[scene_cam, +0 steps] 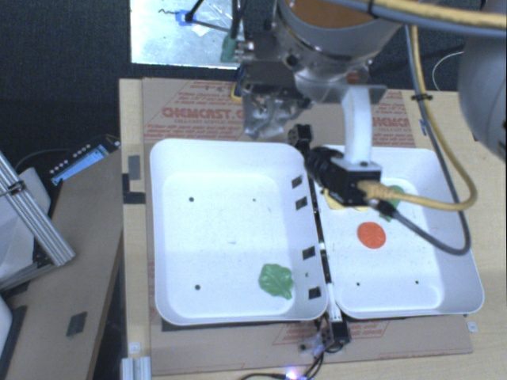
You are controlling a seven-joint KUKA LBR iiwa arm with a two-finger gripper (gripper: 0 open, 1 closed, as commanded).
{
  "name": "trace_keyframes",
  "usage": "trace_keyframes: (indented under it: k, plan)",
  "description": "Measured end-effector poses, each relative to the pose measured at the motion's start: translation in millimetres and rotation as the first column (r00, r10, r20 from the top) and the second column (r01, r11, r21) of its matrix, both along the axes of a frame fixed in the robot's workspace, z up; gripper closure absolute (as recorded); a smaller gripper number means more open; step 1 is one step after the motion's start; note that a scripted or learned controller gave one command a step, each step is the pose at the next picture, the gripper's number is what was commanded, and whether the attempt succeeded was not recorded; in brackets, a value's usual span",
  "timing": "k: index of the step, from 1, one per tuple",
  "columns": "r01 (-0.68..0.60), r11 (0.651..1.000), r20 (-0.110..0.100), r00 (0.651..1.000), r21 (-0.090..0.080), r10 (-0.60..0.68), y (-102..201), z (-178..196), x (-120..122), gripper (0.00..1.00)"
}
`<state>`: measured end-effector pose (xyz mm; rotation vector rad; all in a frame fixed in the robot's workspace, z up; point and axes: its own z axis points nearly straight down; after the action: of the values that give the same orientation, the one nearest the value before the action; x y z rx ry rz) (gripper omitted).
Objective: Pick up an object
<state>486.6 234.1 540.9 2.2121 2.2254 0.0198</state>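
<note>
While I am watching from afar, a green lump (276,280) is lying in the left bin (182,212), near its right wall. The gripper (265,125) is hovering beyond that bin's far rim, and I cannot tell whether it is open or closed. An orange disc (371,235) is sitting in the right bin (444,275).

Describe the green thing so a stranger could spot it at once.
Find the two white bins side by side and take the left bin. Near its lower right corner in the camera view, close to the seam between the bins, lies a lumpy green object. Its colour and crumpled shape set it apart from the round orange disc in the right bin.
</note>
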Motion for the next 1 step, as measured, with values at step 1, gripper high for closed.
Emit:
trace_keyframes:
  k: [1]
  plan:
    - [0.007,1.0,-0.01,1.0,-0.006,-0.007,-31.1,-5.9,0.0,1.0]
